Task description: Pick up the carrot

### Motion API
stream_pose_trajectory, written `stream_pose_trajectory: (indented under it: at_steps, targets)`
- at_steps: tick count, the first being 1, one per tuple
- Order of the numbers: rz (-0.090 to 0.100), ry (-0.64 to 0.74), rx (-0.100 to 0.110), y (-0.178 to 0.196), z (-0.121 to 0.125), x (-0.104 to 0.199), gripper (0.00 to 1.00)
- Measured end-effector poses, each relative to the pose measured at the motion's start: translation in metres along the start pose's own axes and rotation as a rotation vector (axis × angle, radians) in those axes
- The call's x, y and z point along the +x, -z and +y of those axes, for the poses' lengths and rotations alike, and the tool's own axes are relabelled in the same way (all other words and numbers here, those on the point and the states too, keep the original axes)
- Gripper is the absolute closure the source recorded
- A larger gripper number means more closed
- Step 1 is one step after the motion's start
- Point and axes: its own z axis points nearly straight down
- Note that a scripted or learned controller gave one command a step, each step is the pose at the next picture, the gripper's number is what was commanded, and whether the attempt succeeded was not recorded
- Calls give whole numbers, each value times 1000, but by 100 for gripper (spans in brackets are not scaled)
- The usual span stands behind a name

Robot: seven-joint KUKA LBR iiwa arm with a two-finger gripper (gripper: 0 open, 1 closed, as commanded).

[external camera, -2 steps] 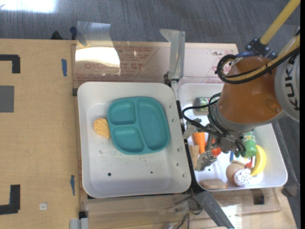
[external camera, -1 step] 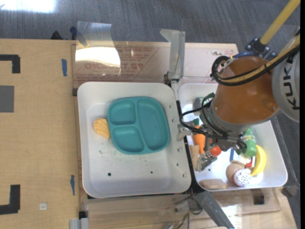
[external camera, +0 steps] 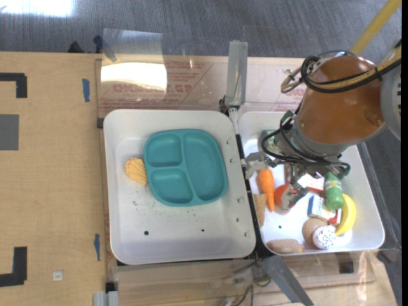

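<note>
Wide brown tabletop (external camera: 44, 171), bare on the left, there simply to carry the two white bins side by side. Left bin (external camera: 127, 234) given over to a teal divided plate (external camera: 185, 166), lying flat near the middle, with a small yellow shell-shaped piece (external camera: 136, 169) touching its left edge; probably a drop-off side, judging by the spare room. Right bin (external camera: 370, 228) crowded by contrast, toys heaped toward its front and right wall. Above it, the arm's orange wrist band (external camera: 341, 104), reaching in from the right and held low over the clutter, presumably to work at the pile from above. Below the band, the gripper (external camera: 294, 187) down among the toys, just right of the target; fingers too buried in cables and clutter to tell whether spread or pressed together, and nothing visibly pinched. Banana (external camera: 347, 214) curled against the right side, a green-topped piece (external camera: 332, 193) beside it. Carrot (external camera: 266, 187) lying lengthwise near the right bin's left wall, orange, apparently free on the floor of the bin, not yet lifted.
</note>
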Motion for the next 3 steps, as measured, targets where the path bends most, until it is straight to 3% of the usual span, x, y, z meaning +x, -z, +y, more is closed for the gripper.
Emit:
stream_pose_trajectory:
  at_steps: [1,2,3]
  targets:
    - [0,-304,1,0,-49,33,0]
    - [2,-331,-4,0,26,14,0]
    - [10,-396,-4,-63,-28,81,0]
